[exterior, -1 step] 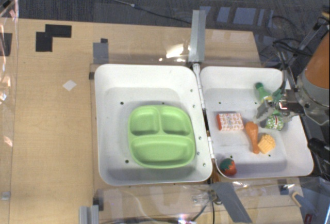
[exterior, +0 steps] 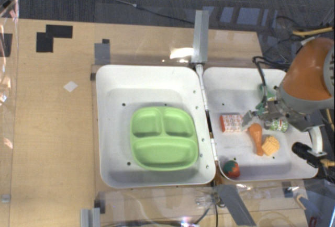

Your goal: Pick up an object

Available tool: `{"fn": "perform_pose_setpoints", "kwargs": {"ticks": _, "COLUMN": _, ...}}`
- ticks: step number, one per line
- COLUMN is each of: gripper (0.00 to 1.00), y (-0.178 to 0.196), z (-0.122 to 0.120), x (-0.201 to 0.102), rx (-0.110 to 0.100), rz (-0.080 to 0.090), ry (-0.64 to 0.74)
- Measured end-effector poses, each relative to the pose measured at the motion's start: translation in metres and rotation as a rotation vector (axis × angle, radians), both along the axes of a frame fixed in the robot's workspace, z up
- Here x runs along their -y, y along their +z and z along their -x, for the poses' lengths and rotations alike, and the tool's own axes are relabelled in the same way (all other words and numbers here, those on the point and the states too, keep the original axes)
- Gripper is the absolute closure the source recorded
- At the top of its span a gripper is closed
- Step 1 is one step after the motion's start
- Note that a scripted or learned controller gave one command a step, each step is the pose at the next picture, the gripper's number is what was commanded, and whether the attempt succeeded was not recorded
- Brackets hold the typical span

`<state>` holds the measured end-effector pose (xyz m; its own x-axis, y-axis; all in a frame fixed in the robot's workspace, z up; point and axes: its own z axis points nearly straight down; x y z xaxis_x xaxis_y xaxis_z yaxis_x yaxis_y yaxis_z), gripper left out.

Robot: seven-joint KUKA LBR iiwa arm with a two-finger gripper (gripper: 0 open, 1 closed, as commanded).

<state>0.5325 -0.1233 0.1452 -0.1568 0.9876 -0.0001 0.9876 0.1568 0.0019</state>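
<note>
In the right bin (exterior: 230, 82), my gripper (exterior: 263, 112) hangs low over the middle, under the orange-banded wrist (exterior: 309, 77). Just left of it lies a small red and white box (exterior: 231, 122). An orange carrot (exterior: 255, 137) lies directly below the gripper, with a yellow corn piece (exterior: 270, 145) touching its right side. A small green and white can (exterior: 278, 126) sits right beside the gripper, partly under the arm. A red and green ball-shaped fruit (exterior: 231, 169) rests in the bin's front left corner.
The left bin (exterior: 112, 116) holds a green divided plate (exterior: 164, 138). A metal divider (exterior: 205, 111) separates the two bins. The arm covers the right bin's far right side. Cables run behind the bins.
</note>
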Motion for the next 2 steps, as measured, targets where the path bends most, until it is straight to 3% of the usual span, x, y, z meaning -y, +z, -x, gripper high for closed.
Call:
{"fn": "perform_pose_setpoints", "kwargs": {"ticks": 1, "gripper": 0.00, "y": -0.050, "z": -0.001, "x": 0.009, "rx": 0.003, "rz": 0.001, "ry": 0.055}}
{"fn": "perform_pose_setpoints", "kwargs": {"ticks": 2, "gripper": 1.00, "y": -0.039, "z": -0.003, "x": 0.008, "rx": 0.008, "rz": 0.000, "ry": 0.056}}
